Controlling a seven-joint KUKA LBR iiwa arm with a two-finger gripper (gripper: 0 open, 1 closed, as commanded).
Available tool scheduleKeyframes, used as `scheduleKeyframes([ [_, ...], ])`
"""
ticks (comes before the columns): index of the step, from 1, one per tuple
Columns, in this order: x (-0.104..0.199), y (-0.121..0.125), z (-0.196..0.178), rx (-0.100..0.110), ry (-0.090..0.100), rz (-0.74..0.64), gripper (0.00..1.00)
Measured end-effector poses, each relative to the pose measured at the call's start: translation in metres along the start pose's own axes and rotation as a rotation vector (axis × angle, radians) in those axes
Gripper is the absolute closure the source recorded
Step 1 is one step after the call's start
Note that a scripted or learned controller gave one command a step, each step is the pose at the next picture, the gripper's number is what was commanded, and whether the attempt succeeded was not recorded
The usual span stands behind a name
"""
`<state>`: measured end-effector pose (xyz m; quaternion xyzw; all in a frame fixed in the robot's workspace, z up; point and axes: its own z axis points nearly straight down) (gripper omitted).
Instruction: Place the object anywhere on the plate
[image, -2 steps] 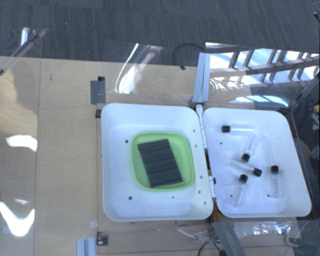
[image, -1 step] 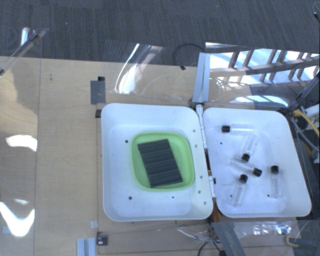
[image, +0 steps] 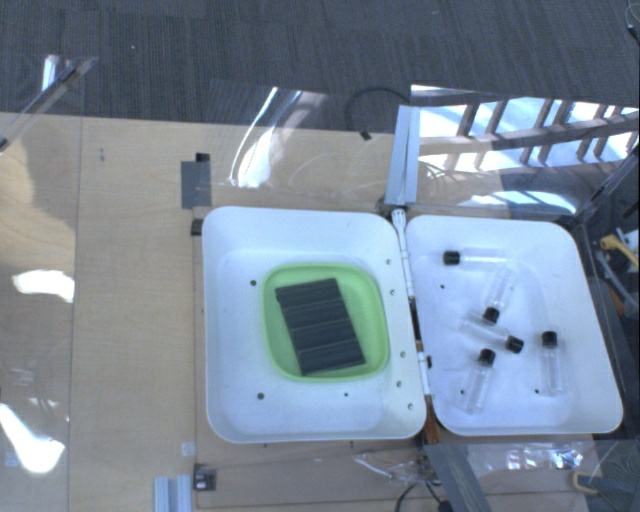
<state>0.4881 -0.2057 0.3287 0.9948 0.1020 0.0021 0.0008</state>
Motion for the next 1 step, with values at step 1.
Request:
scheduleKeyframes([
  [1,0.0005,0.0001,-0.0171,-0.003,0.002,-0.003,0.00],
])
